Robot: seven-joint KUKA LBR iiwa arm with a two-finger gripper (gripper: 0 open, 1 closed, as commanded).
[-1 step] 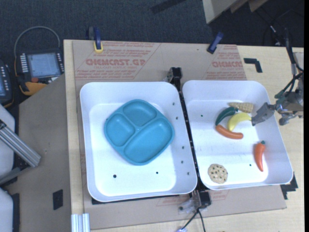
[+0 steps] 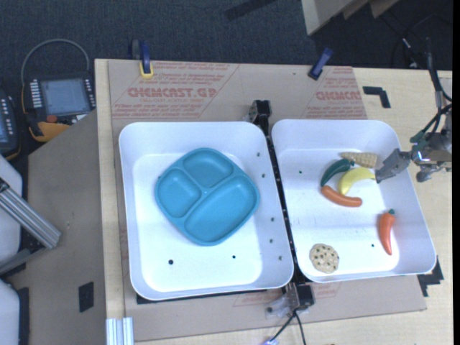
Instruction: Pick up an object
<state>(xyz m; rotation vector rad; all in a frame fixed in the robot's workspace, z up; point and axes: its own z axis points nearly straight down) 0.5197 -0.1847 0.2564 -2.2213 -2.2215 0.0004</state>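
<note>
The right bin (image 2: 302, 192) holds a cluster of toy food near its far right side: a yellow banana (image 2: 353, 180), a green piece (image 2: 334, 171), an orange-red sausage (image 2: 341, 198) and a tan wafer (image 2: 359, 159). A carrot (image 2: 387, 231) lies toward the bin's right wall, and a cookie (image 2: 324, 257) sits near the front edge. My gripper (image 2: 388, 168) reaches in from the right and hangs at the right end of the banana cluster, beside the wafer. Nothing is visibly held in it.
The left bin (image 2: 144, 264) holds a blue divided plate (image 2: 207, 195) at its middle. A raised divider (image 2: 277, 192) runs between the two bins. Cables and arm parts (image 2: 435, 146) crowd the right bin's far right edge.
</note>
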